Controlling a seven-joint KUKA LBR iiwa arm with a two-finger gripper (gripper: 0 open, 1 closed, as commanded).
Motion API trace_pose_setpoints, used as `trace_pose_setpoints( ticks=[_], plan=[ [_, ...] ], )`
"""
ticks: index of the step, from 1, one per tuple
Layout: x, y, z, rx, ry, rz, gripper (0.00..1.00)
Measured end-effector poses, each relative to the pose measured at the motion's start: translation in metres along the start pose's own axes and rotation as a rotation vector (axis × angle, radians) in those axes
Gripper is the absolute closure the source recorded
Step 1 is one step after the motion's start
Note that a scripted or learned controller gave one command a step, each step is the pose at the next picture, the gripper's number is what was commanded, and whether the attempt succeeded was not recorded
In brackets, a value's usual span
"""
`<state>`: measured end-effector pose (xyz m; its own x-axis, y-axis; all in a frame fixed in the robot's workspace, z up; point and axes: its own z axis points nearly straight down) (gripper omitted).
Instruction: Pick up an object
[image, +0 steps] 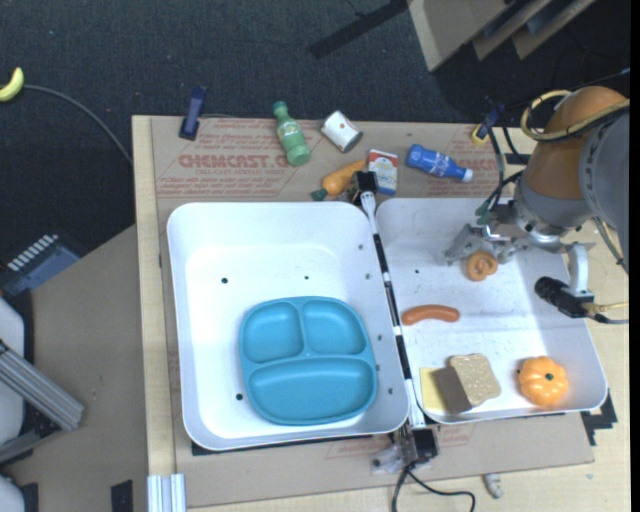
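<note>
The desk (250, 150) carries two white bins side by side. Taking the right bin (585, 345) as the landmark, the left bin (200, 300) touches its left wall and holds a blue divided plate (305, 358). The arm (570, 165) reaches in over the right bin's upper right corner, with the end effector (487, 243) low over the bin's upper middle.

Inside the right bin lie a sponge (470, 382) near the lower left, a small pumpkin (543, 381) near the lower right, a sausage (430, 315) by the left wall, and a small doughnut (481, 266) in the upper middle, directly under the end effector.

The end effector looks spread, with a finger showing on either side above the doughnut, and nothing sits between them. By my reading the doughnut is the target; the approach looks nearly finished, while closing on it and lifting remain. The doughnut rests on the bin floor, so the pick is not yet made.
</note>
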<state>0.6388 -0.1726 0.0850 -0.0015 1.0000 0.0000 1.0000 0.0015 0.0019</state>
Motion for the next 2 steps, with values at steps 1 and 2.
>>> trace_pose_setpoints(
  ticks=[1, 2],
  plan=[
    [0.000, 0.001, -0.011, -0.003, -0.001, -0.001, 1.00],
    [0.044, -0.027, -0.121, -0.004, -0.001, 0.000, 1.00]
  ],
)
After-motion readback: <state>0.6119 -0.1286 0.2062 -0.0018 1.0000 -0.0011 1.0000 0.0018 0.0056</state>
